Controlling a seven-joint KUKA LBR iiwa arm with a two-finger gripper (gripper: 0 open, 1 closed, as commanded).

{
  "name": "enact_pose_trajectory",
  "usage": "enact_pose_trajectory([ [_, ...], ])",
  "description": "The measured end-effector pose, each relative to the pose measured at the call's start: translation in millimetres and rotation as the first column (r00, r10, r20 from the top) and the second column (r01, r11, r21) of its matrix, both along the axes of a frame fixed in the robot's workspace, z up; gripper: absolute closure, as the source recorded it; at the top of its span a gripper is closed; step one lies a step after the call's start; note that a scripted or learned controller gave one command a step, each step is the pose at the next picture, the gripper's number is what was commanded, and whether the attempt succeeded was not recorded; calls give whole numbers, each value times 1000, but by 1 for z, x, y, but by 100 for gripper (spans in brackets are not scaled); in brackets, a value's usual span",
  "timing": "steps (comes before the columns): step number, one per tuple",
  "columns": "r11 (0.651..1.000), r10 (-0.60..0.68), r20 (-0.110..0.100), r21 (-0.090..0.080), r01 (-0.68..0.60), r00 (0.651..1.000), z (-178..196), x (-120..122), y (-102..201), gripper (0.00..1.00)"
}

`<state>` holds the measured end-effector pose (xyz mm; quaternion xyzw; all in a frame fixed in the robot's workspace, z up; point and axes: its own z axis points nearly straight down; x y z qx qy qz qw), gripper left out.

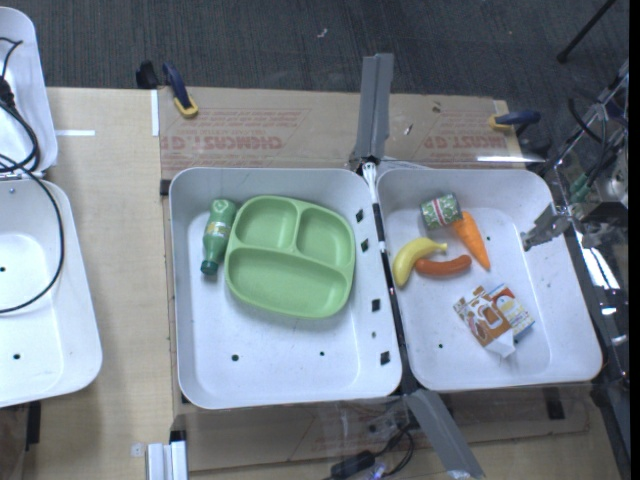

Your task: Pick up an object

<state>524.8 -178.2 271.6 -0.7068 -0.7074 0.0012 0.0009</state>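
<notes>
The right bin (560, 353) holds a yellow banana (412, 258), an orange carrot (473, 240), a red sausage-shaped piece (444, 265), a small green can (440, 210) and a red-and-white carton (494, 317) lying flat. In the left bin (200, 363) a green bottle (214, 235) lies beside a green divided plate (292, 256). My gripper (545, 230) hangs at the right bin's right rim, apart from all the objects. The carrot is the closest thing to it, a little to its left. Nothing is seen in it.
A grey divider post (375, 108) rises between the two bins at the back. Cables and metal parts (590, 158) crowd the right edge. Another white tray (40, 298) with a black cable lies at the far left. Two clamps grip the bench's back edge.
</notes>
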Motion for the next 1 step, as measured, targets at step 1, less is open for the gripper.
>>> enact_pose_trajectory([
  [1, 998, -55, -1, 0, 55, 998, -144, 22, 61, 0],
])
